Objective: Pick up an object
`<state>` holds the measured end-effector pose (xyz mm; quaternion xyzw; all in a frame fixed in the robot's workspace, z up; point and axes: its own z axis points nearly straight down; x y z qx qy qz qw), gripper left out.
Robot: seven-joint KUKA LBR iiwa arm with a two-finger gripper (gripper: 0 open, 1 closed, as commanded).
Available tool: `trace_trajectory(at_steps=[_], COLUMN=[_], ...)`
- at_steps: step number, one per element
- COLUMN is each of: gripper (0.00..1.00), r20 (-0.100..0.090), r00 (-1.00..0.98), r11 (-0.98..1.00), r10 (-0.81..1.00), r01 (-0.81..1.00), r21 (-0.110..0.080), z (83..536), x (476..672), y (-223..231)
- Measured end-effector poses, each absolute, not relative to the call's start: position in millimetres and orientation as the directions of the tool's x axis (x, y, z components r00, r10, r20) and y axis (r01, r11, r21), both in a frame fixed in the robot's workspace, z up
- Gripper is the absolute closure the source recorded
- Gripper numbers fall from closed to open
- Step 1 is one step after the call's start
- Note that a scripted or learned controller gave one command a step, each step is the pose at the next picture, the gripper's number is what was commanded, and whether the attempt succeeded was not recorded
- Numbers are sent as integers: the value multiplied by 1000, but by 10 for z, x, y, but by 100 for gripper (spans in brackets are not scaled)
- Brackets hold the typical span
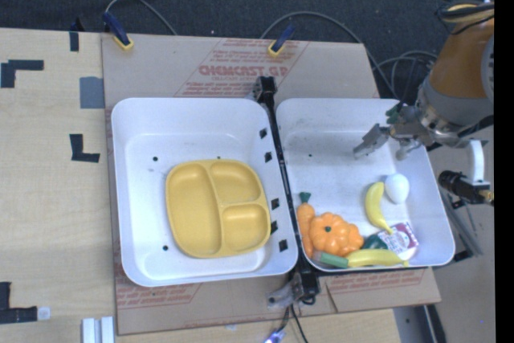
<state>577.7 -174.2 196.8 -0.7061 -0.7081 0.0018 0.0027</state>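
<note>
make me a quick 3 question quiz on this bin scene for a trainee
1. True or false: the yellow divided plate lies in the left bin.
2. Which touches the white egg? A) banana B) pumpkin C) plate
3. Fill in: the gripper hangs over the ____ bin.

Key: 1 true. 2 A. 3 right.
</note>
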Motion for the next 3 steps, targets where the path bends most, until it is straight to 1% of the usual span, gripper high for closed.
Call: trace_trajectory(at_steps=[1, 2, 3], gripper=[0, 0, 0], r20=[0, 9, 3], r00=[-2, -8, -5], r11=[2, 8, 5], r10=[1000, 1000, 1000], r01=[1000, 1000, 1000], r21=[-2, 1, 2], z=[1407, 1126, 839], x=[5490, 5433, 5199], y=[-2075, -1925, -2078])
